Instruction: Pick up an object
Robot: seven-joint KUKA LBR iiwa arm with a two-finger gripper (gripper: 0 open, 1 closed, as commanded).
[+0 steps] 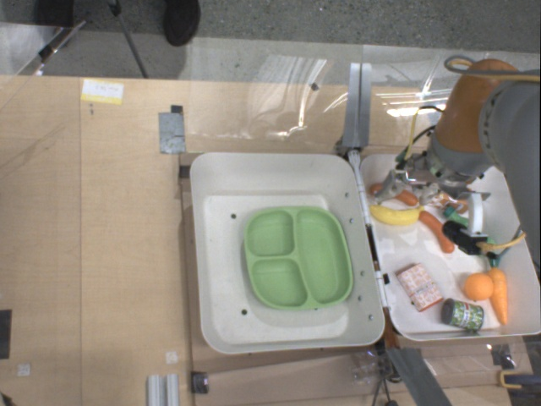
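Two white bins side by side. Left bin (pixel 211 227): green divided plate (pixel 297 257). Right bin (pixel 528 252), near edge: green can (pixel 463 315), orange fruit (pixel 478 287) beside a carrot (pixel 500 294), small patterned box (pixel 419 286). Farther back: red-orange carrot (pixel 437 231), banana (pixel 396 216). Gripper (pixel 404 186) low over the banana's far side; finger state cannot be told.

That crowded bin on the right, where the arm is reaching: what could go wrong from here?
1. The gripper sits low over the banana, with a small orange piece and a carrot close by; it might nudge or pinch the wrong one.
2. The banana is curved and smooth, so it may slip.
3. It lies near the right bin's wall, leaving little room.
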